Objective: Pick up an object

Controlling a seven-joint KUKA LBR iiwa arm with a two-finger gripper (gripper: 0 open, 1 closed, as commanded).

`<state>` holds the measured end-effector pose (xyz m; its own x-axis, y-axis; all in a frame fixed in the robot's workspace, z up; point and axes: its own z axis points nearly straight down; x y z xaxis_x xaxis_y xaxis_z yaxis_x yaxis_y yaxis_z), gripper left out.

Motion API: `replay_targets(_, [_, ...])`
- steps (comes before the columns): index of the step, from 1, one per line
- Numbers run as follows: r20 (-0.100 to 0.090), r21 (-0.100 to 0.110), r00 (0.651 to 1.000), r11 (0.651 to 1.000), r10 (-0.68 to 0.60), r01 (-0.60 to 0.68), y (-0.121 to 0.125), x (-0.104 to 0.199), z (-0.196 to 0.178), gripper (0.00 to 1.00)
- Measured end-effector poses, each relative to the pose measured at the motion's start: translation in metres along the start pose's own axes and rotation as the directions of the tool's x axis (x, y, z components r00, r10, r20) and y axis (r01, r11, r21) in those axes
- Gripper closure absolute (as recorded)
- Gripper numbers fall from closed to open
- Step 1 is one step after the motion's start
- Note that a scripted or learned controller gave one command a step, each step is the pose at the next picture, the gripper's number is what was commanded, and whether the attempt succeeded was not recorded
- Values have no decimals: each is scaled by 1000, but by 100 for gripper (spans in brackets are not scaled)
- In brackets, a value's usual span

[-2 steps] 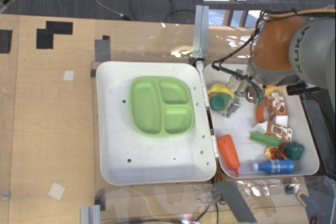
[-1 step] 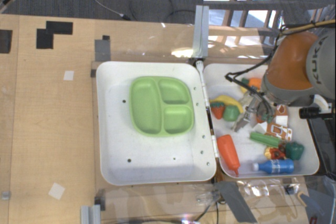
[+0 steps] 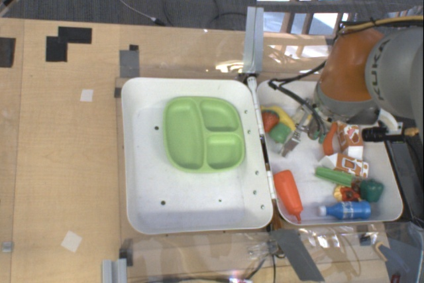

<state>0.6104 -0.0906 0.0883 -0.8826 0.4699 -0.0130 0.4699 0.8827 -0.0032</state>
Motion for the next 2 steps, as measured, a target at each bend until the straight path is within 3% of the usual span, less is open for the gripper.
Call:
replay_targets(1, [-2, -3, 995, 995, 96, -96, -1, 4, 0, 0])
replay_targets(2, [-7, -5, 969, 969, 249, -249, 16, -26, 2, 0])
